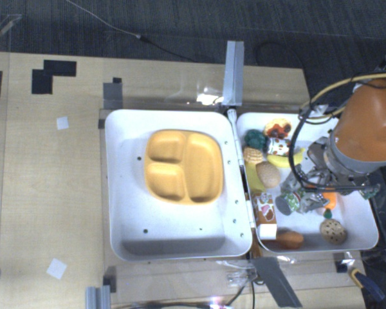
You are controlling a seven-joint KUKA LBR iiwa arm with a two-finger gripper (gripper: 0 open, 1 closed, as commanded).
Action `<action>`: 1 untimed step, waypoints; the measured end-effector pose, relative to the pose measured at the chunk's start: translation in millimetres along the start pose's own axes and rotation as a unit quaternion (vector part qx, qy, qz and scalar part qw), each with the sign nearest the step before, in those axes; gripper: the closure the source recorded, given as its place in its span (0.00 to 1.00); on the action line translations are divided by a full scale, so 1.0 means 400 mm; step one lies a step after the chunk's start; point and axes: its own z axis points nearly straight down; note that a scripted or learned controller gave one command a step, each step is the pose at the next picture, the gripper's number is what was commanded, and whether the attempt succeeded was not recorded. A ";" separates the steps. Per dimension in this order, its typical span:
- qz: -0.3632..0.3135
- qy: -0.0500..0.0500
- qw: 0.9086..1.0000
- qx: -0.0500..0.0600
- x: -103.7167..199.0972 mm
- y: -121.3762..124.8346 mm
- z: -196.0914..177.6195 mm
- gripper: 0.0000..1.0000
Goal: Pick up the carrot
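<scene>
My gripper is down inside the right bin, low over the clutter in its middle. An orange sliver, which I take for the carrot, lies just beside the gripper on its right, mostly covered by my own wrist. From this view I cannot tell whether the gripper is spread or closed, nor whether anything sits between its tips.

Around me the right bin is crowded: a green piece of toy food and a red-and-yellow item near the far wall, a banana touching a pale potato-like lump, a small printed carton against the left wall, a brown bread roll at the near edge and a speckled cookie near it. The left bin holds a yellow divided tray, well apart from my work.

I judge this to be the reaching-and-grasping step, with the lift not yet made. The next move calls for centring on the carrot, not on the grey-green piece under me, closing firmly, then rising straight up so the neighbours are not dragged along. The risk is a miss or catching the wrong item in this clutter.
</scene>
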 end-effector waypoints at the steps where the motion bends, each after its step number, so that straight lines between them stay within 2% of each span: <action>1: -0.020 0.003 1.000 -0.001 0.083 -0.179 0.104 1.00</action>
